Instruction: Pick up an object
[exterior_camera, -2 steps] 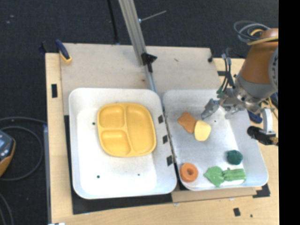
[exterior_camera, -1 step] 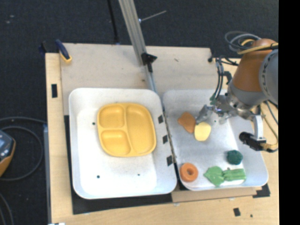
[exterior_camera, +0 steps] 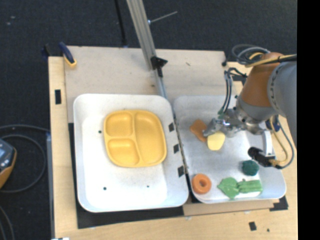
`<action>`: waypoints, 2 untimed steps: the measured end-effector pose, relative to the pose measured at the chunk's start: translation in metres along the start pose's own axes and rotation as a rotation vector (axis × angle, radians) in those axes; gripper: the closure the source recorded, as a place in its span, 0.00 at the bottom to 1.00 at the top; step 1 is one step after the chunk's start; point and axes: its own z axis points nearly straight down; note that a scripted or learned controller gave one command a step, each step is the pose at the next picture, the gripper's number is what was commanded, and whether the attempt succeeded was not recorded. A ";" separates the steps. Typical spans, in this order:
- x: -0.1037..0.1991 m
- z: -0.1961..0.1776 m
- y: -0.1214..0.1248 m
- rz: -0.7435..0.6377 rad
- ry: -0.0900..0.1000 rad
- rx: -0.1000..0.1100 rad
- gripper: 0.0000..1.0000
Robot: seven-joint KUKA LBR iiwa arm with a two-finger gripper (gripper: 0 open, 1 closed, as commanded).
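Over in the right bin (exterior_camera: 196, 108), the pale yellow lump (exterior_camera: 216, 142) sits mid-bin, with the gripper (exterior_camera: 217, 129) just at its 12 o'clock. Can't tell if the fingers are apart or closed. Looks light, smooth, maybe slippery, so grab across its middle.

A robotics lab, clearly: a plywood surface (exterior_camera: 135, 69) carries two white bins (exterior_camera: 90, 184), an aluminium mast (exterior_camera: 140, 24) rises behind, loose cables (exterior_camera: 25, 149) trail over dark carpet (exterior_camera: 50, 14), and the grey-and-orange arm (exterior_camera: 265, 89) reaches in.
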 end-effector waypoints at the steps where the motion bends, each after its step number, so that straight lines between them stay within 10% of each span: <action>1: -0.001 -0.015 0.002 0.001 -0.001 -0.008 1.00; 2: -0.003 -0.059 0.003 -0.001 0.001 -0.001 1.00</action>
